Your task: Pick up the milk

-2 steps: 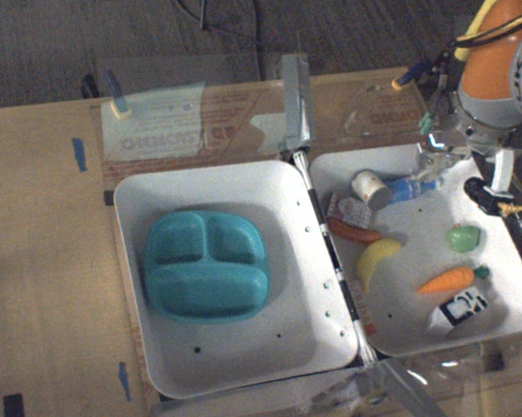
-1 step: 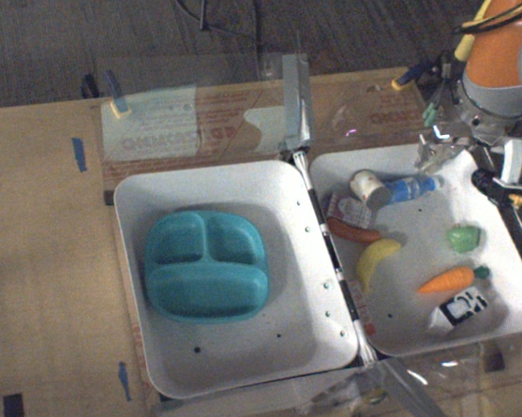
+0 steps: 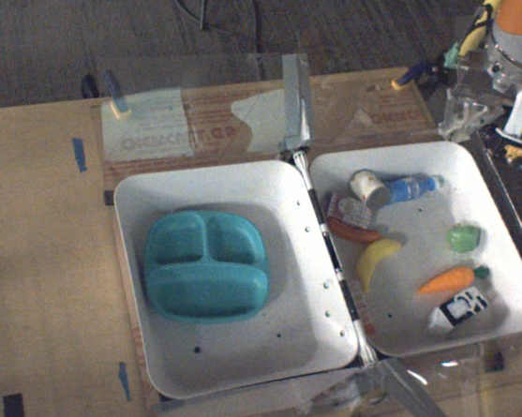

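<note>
The gripper [image 3: 465, 116] hovers beyond the right bin's [image 3: 503, 220] far corner, its state unclear, the milk [image 3: 462, 307] apparently untouched near the carrot [image 3: 447, 280]

A teal divided tray [image 3: 207, 276] lies in the left bin [image 3: 301, 344]. In the right bin [image 3: 518, 299] are a banana [image 3: 377, 259], a carrot [image 3: 451, 279], a green item [image 3: 465, 237], a clear bottle [image 3: 410, 188] and a small cup [image 3: 366, 186], all resting on the cardboard-coloured worktop [image 3: 46, 305].
</note>
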### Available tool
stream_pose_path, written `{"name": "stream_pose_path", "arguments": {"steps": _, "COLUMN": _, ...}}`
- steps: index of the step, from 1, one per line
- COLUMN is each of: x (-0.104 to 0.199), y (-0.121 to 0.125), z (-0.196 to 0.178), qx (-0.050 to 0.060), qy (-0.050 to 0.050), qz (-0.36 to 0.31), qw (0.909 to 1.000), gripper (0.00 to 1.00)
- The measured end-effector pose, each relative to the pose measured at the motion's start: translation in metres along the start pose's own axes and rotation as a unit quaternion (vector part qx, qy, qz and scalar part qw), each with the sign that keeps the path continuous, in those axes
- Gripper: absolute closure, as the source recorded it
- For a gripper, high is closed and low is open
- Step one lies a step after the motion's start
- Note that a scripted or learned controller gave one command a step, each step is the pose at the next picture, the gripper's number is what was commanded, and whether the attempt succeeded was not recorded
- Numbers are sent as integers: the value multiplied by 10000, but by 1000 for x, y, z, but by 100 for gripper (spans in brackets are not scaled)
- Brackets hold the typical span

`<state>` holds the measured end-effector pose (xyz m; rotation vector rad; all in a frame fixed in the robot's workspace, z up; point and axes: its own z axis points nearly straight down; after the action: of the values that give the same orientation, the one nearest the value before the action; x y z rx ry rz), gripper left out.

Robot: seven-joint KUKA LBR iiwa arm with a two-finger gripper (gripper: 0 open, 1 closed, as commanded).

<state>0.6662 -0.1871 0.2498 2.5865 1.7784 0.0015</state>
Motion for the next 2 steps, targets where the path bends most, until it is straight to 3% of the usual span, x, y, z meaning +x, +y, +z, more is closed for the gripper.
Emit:
{"name": "stream_pose_path", "arguments": {"steps": 1, "x": 58, "y": -20, "z": -30, "qx": -5, "qy": 2, "qz": -288, "qw": 9996, "gripper": 100}}
{"name": "stream_pose_path", "arguments": {"steps": 2, "x": 83, "y": -31, "z": -23, "qx": 16, "qy": 4, "qz": -613, "qw": 9981, "gripper": 100}}
